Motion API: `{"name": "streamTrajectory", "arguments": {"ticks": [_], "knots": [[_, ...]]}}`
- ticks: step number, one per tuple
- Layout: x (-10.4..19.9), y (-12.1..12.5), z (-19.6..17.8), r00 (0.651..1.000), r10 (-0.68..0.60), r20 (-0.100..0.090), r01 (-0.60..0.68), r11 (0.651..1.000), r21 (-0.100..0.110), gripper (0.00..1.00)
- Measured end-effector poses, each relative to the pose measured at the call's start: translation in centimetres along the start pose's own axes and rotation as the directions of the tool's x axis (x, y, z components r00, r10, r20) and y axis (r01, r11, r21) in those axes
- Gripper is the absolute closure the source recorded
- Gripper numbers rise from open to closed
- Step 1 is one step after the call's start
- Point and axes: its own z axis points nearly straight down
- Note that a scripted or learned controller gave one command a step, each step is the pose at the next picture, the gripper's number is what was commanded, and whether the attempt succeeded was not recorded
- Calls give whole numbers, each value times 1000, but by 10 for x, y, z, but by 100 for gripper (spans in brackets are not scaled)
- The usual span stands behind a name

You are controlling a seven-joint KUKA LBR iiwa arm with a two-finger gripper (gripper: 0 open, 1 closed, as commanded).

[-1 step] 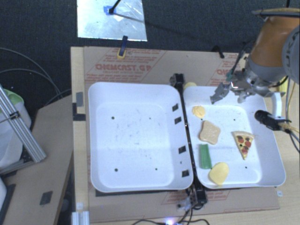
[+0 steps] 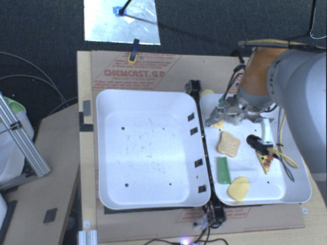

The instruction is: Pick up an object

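My gripper [image 2: 213, 118] is low in the upper left part of the right bin [image 2: 296, 188], pointing toward the bin's left wall. A small yellow piece [image 2: 219, 124] shows right at its tip; whether it is held is hidden. Just below lies a tan toast-shaped piece [image 2: 228, 144]. Further toward the front are a green rectangular block [image 2: 223, 169] and a round yellow piece [image 2: 238, 188]. A pizza-slice toy [image 2: 265, 162] rests to the right of the toast.
The left bin [image 2: 110, 137] adjoins the right one along a black-clipped divider [image 2: 200, 142]. A pale yellow object [image 2: 207, 93] sits at the right bin's back left corner. The grey arm [image 2: 296, 91] covers the right bin's back right.
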Motion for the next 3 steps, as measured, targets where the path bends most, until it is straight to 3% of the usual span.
{"name": "streamTrajectory", "arguments": {"ticks": [1, 3], "knots": [[-16, 21, -10, 1000, 2, 2, -2, 1000, -11, 0], [-17, 16, -9, 1000, 3, 3, -3, 1000, -8, 0]]}}
